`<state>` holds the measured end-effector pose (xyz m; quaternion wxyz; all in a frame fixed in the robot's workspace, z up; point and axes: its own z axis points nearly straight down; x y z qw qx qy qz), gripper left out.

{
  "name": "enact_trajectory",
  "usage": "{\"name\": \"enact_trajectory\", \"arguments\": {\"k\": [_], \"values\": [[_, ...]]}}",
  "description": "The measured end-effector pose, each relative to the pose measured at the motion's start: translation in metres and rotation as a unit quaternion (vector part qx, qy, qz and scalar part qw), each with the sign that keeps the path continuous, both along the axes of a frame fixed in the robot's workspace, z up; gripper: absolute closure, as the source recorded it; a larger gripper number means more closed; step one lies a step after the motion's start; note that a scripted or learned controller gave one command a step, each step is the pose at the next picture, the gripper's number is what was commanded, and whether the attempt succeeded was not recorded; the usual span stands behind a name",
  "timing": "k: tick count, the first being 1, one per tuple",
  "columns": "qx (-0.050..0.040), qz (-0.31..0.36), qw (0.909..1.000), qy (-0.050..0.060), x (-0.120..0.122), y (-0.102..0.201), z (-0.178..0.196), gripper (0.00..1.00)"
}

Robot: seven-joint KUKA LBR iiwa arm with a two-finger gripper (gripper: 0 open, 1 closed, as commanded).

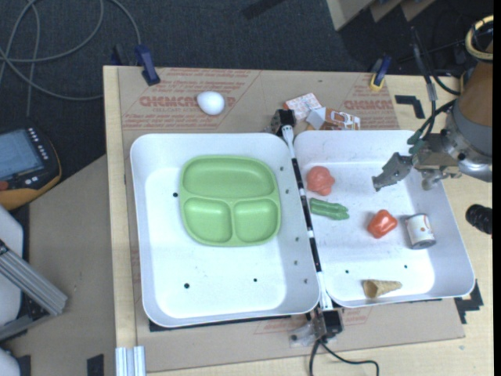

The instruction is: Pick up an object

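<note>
The right bin (438,276) holds a red tomato-like ball (319,180), a green pepper or bean pod (329,208), a red bell pepper (382,223), a small can lying on its side (419,230) and a tan cone (381,287). My gripper (401,171) hangs over the upper right part of this bin, above and slightly right of the red pepper, with nothing seen between its fingers. The jaws look spread apart.
The left bin (156,272) holds a green divided plate (230,199). A white egg-like ball (210,102) and some small packets (317,114) lie on the cardboard behind the bins. Blue clamps (145,63) hold the board's far edge.
</note>
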<state>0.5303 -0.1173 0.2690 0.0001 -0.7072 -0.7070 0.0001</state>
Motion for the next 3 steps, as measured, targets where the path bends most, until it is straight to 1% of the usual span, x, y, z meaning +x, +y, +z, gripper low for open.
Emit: {"name": "enact_trajectory", "arguments": {"k": [1, 2, 3], "values": [[0.0002, 0.0, 1.0, 0.001, 0.006, -0.021, -0.098, 0.0], [0.0002, 0.0, 1.0, 0.0, 0.007, -0.02, -0.185, 0.0], [-0.0001, 0.001, 1.0, -0.001, 0.032, 0.005, -0.185, 0.0]]}}
